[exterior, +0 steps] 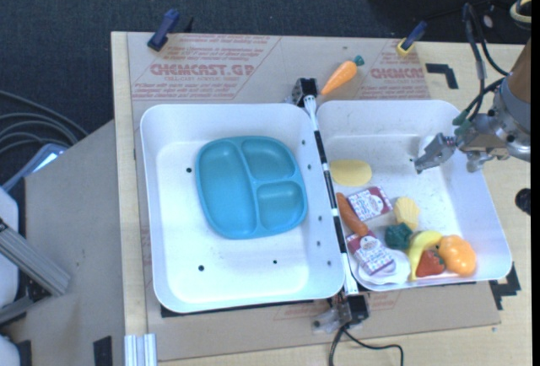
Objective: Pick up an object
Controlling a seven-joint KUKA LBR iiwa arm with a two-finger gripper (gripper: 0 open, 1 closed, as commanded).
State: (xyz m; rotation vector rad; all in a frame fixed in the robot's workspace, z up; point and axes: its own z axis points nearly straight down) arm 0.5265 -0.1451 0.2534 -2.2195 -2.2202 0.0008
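Hovering over the right bin point(472, 212), my pincer point(432, 153) held nothing I could see, its grip state unclear, the toy food point(396, 229) unpicked.

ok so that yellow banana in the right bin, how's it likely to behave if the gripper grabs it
The banana looks like smooth toy plastic, so probably light, stiff and somewhat slippery. Its curved shape may pivot between fingers. It lies wedged against the orange pepper and red piece, so those would likely shift.

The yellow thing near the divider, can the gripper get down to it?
Probably yes. The yellow piece lies by itself on bare bin floor, nothing on top, and the gripper hangs close to its right.
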